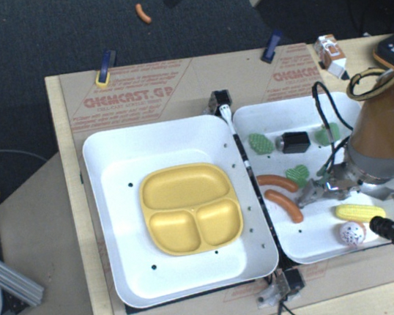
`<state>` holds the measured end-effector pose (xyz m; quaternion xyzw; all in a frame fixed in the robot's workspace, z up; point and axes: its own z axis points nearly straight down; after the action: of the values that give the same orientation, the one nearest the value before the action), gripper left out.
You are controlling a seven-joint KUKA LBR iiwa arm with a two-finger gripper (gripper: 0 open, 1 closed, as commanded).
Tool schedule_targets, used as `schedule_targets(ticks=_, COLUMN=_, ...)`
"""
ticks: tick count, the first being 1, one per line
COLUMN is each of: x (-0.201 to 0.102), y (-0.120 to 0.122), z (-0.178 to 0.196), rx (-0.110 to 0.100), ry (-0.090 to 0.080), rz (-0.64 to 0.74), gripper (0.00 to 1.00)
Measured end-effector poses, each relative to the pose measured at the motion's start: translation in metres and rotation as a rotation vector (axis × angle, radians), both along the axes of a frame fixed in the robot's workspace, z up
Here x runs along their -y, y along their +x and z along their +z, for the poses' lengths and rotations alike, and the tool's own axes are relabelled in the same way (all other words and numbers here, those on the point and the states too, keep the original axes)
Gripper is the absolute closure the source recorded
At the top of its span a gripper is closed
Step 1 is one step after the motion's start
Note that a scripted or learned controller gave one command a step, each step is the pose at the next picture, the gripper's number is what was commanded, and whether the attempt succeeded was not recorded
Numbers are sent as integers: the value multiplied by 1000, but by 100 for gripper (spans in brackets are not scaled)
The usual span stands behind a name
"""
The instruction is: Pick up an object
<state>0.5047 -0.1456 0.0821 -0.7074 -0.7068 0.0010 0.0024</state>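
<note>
Grey arm (390, 133) reaching in from the right, orange band above the wrist, angled down and leftward. Gripper (308, 193) low, pointing left, fingers slightly parted, nothing between them.

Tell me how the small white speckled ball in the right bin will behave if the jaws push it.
The small white speckled ball looks round, so it would probably roll. The yellow toy corn cob lying just beside it may block its path. It seems light, likely skittering off.
</note>
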Motion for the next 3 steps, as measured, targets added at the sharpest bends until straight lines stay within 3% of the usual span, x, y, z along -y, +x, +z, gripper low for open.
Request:
schedule_targets(ticks=1, x=1, y=1, z=13, rx=6, ry=-2, rz=-1, gripper=100)
schedule_targets(ticks=3, x=-4, y=6, z=130, rx=12, ry=-4, rz=3, gripper=100)
